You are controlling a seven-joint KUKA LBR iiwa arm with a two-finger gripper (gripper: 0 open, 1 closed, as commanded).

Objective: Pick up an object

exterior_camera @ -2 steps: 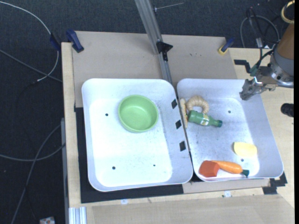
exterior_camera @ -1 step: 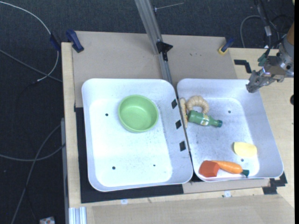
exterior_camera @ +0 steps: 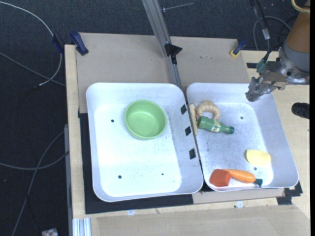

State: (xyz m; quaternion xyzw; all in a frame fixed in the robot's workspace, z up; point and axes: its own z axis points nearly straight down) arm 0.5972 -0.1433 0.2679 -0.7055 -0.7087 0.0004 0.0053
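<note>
Claw [exterior_camera: 254,93] hangs over right bin's [exterior_camera: 275,127] far corner, nothing visibly held; opening unclear. Bottle [exterior_camera: 215,127] nearest, likely target.

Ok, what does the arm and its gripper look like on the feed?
The arm has an orange-brown band, a grey metallic wrist below it and dark cables alongside. The gripper is a small grey metal piece with dark fingers.
</note>
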